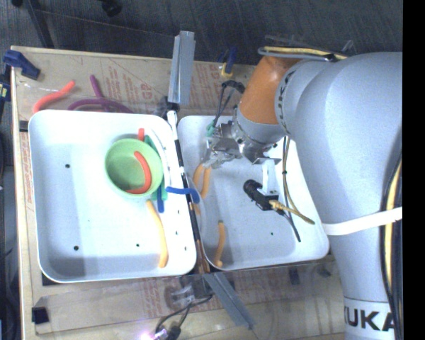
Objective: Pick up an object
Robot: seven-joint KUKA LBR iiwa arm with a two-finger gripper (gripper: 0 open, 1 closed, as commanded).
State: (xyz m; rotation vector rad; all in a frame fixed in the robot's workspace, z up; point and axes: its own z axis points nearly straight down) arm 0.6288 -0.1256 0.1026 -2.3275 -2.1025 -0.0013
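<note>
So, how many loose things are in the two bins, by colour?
Green: 1, round green plastic bowl
Orange: 3, curved orange strip in the bowl, two slim pieces in the right bin
Yellow: 1, long bent yellow stick
Blue: 1, small blue strip
Total: 6 clearly seen

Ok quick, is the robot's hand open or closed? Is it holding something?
The robot's hand: can't be told from this view. It sits over the right shallow white bin, by a thin orange curved strip.
</note>
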